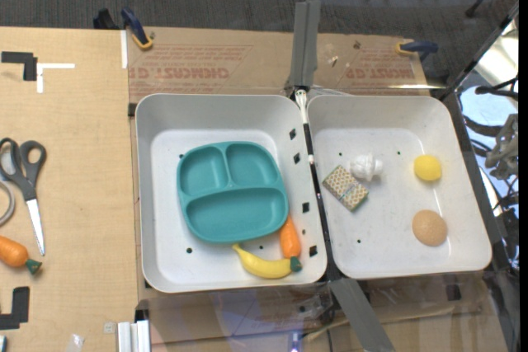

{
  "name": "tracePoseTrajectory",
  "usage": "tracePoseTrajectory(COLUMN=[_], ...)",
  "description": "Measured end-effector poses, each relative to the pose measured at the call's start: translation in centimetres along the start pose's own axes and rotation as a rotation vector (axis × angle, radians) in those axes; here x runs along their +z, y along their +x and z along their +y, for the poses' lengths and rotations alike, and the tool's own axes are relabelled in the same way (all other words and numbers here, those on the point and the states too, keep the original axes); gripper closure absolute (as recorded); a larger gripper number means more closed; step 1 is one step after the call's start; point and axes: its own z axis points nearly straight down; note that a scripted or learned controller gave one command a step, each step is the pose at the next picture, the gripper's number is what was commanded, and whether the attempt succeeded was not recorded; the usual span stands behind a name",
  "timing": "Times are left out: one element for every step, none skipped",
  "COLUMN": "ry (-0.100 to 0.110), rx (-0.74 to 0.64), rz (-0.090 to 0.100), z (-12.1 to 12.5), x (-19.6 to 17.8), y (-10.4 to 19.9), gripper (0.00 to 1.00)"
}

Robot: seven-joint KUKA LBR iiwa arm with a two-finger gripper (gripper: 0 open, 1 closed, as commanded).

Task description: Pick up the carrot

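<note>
A small orange carrot [289, 241] with a green stub lies in the left bin [145, 177], near its front right corner. It rests between the teal divided plate [233, 191] and the bin's right wall, with its green end touching the tip of a yellow banana [262, 262]. A second orange carrot [12, 252] with a green end lies outside the bins on the wooden bench at the far left.
The right bin [388, 113] holds a yellow ball [427, 168], a tan egg [429, 227], a white crumpled lump [366, 167] and a patterned packet [346, 188]. Scissors [25, 177] lie on the bench at left. Blue clamps [136, 29] hold cardboard behind the bins.
</note>
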Motion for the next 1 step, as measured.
tracePoseTrajectory(ry=[0.001], rx=[0.002], rz=[-0.004], z=[-0.01], x=[-0.93], y=[-0.21], gripper=[1.00])
